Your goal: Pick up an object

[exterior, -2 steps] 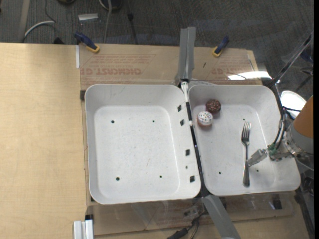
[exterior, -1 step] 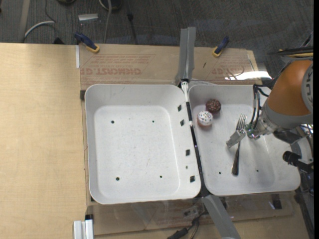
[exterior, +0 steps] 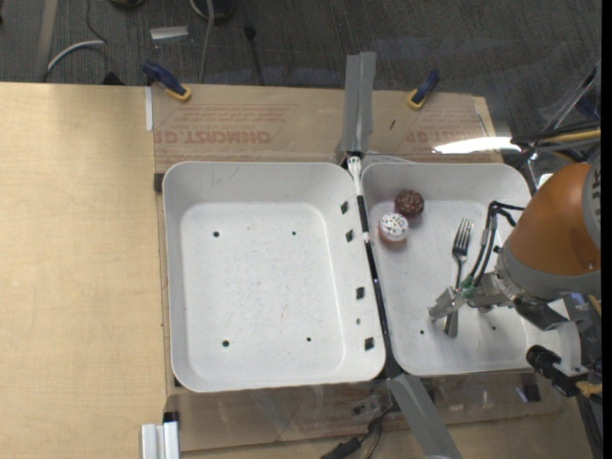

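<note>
Mirrored red "CHEMCAST" lettering marks the cardboard (exterior: 225,127) at upper centre; the fork (exterior: 462,256) lies near-vertical, tines up-frame; jaw state unclear.

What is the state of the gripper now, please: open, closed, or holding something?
Gripper: low in the right bin, at the handle end of the fork; open or closed cannot be told, and no hold on the fork is visible.

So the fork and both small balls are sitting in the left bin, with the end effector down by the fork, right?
Not quite: the camera view shows the fork and both small balls in the right bin, not the left. The end effector is indeed down by the fork.
</note>
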Available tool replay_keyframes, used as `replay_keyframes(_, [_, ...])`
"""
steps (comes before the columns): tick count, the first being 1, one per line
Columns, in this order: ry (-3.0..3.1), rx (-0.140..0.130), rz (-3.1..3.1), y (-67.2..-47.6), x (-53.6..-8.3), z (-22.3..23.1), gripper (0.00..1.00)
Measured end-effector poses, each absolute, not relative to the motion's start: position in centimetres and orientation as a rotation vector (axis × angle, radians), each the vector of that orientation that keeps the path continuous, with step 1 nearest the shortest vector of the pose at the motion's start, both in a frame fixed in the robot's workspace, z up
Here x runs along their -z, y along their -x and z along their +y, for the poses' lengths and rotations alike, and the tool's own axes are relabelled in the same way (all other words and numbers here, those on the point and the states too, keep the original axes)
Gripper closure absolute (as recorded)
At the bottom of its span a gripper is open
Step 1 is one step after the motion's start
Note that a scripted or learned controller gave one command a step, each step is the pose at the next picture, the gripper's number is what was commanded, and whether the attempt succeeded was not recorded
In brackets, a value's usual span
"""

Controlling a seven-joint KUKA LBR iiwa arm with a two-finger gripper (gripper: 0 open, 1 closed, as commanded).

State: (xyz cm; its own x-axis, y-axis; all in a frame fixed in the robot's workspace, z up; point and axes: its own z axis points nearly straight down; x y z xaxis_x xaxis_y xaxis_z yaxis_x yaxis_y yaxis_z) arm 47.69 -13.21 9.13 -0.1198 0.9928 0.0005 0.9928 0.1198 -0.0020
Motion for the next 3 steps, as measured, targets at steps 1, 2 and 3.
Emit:
replay_keyframes(1, [1.859,-0.001,-2.537,-51.0,-27.2,-18.5,0.00])
replay_keyframes(2, [1.943,-0.002,-2.465,-48.4,-11.3,-17.2,0.00])
replay_keyframes(3, [2.044,-0.002,-2.383,-47.7,-9.1,-11.0,0.00])
